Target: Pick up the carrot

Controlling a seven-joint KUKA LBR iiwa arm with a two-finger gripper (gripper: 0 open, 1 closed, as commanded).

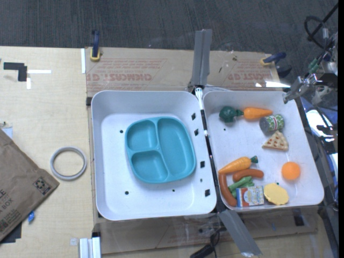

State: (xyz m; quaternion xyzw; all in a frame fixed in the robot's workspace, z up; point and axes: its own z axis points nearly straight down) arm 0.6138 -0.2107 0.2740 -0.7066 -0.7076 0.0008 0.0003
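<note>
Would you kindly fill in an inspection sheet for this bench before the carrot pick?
Surface: two white bins side by side, left bin, right bin, on a cardboard-covered bench.
Job's things: two carrots in the right bin, one near the back, one mid-bin.
Clutter: broccoli, can, waffle wedge, orange, sausages, juice carton; blue tray in the left bin.
Gripper: at the right bin's far right corner; state unclear.
Cables: black loops top right.
Surroundings: tape roll, cardboard box, clamps.
</note>
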